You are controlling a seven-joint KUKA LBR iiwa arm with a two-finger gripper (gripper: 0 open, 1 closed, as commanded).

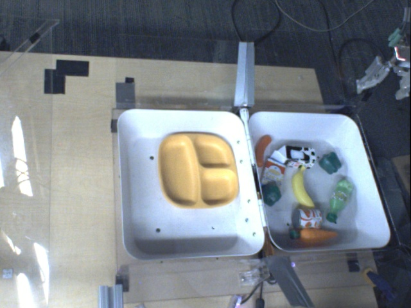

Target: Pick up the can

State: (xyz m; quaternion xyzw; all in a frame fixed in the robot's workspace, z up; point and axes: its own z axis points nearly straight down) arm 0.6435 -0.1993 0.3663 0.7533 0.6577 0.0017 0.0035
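The can [308, 219] lies on its side near the front of the right bin [359, 233]. It is small, with a grey end and a white and orange label. A carrot [316, 236] rests against its front and a banana [302, 188] lies just behind it. Pale metal parts that look like my gripper [387, 76] hang at the view's top right edge, beyond the right bin's far corner and well away from the can.
The right bin also holds a green bottle [340, 196], two dark green items [331, 163] [271, 194], a black-and-white carton [299, 154], a red sausage shape [262, 147] and a packet [275, 169]. A yellow divided tray [196, 169] sits in the left bin [138, 236].
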